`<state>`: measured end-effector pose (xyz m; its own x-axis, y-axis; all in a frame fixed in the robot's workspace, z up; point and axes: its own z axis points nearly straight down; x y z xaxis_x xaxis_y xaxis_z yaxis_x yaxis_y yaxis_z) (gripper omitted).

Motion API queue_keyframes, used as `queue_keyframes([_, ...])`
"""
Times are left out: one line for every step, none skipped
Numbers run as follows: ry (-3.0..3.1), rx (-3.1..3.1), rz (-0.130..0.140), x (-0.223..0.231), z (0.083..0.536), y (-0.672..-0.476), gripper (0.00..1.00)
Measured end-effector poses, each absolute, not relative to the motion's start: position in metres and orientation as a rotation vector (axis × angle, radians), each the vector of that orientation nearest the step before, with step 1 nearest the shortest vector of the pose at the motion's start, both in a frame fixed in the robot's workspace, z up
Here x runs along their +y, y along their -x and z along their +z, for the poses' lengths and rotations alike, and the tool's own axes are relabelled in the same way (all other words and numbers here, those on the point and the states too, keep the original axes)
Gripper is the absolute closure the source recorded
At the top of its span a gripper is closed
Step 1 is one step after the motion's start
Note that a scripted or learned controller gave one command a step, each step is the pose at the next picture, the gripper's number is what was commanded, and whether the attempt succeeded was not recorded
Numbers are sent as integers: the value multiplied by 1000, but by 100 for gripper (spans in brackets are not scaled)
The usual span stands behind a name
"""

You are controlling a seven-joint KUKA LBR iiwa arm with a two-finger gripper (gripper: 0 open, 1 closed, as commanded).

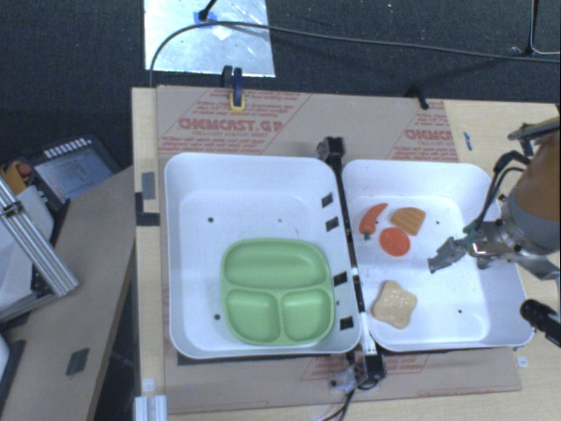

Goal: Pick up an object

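Right bin, contents: four small food-shaped items lay on its white floor. An orange-red round piece sat near the middle, with a tan, bun-like piece just behind it and a red, pepper-like piece to its left, close to the wall between the two bins. A pale, toast-like piece lay apart from these, nearer the front left corner.

Gripper: hung over the right half of the same bin, right of the round piece and apart from it. Nothing was seen held; how far the jaws stood apart could not be told. The grey arm entered from the right edge.

Left bin: held a green tray with three compartments, set toward the front right.

Surround: both bins rested on a cardboard sheet; a dark cable crossed the floor behind.
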<state>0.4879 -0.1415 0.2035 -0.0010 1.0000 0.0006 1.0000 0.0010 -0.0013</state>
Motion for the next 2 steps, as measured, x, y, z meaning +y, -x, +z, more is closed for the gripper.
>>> queue_keyframes([2219, -2220, 2, -145, 141, -487, 0])
queue_keyframes([2223, -2222, -1, -145, 90, -488, 0])
